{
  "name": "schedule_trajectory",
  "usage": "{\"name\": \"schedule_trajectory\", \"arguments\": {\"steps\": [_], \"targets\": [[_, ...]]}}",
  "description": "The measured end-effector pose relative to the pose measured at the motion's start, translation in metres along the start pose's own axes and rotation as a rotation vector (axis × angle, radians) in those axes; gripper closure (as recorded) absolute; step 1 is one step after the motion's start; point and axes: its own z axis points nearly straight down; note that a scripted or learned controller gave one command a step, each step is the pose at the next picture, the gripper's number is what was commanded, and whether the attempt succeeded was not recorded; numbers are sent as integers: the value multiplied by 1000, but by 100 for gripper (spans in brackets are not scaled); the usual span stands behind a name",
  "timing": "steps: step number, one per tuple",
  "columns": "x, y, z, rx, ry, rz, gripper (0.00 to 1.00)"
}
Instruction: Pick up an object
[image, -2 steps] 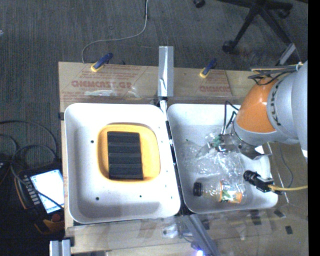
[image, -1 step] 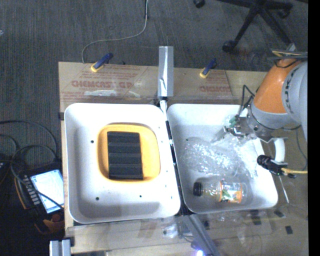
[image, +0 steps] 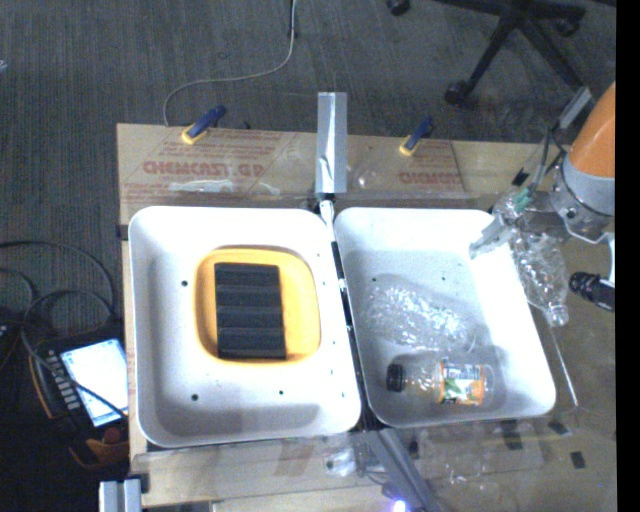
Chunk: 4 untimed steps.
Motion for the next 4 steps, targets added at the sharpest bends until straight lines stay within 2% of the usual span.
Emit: {"name": "schedule_trajectory", "arguments": {"steps": [1,2,3,4], "targets": [[21,-67,117,-12,2,-211,0],[15,-104,118,-39,-11,-372,0],[4,-115,34,-4,3,-558,0],[37,-112,125,-20,-10,-701,0]]}}
